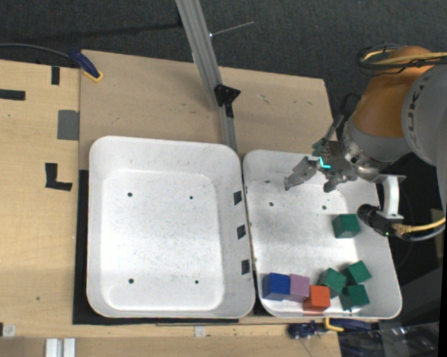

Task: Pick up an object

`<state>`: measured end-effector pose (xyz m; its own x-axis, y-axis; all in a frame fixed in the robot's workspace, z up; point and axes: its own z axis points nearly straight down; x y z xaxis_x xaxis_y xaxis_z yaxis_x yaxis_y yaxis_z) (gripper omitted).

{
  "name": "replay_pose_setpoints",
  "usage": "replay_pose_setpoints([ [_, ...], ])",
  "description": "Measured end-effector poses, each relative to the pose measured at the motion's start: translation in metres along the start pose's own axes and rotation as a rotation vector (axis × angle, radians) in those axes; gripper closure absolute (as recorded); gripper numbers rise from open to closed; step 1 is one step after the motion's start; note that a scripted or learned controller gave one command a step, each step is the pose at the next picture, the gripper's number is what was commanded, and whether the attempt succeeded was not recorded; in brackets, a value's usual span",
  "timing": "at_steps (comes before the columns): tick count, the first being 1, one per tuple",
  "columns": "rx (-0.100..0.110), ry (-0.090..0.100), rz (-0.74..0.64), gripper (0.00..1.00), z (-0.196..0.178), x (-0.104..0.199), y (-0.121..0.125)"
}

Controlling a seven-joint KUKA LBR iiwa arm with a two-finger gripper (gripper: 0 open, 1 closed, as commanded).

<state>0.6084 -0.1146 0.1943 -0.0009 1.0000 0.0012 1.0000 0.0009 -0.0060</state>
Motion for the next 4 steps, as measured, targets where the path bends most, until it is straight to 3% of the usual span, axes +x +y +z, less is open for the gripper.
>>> replay_pose_setpoints([
  [1,-0.005,-0.001,-0.001,0.0,-0.003,0.0,0.001],
  [3,0.002,-0.001,0.0,0.0,0.102,0.009,-0.007],
  [4,-0.003,-0.001,-0.002,1.0,0.088,0.01,-0.005],
])
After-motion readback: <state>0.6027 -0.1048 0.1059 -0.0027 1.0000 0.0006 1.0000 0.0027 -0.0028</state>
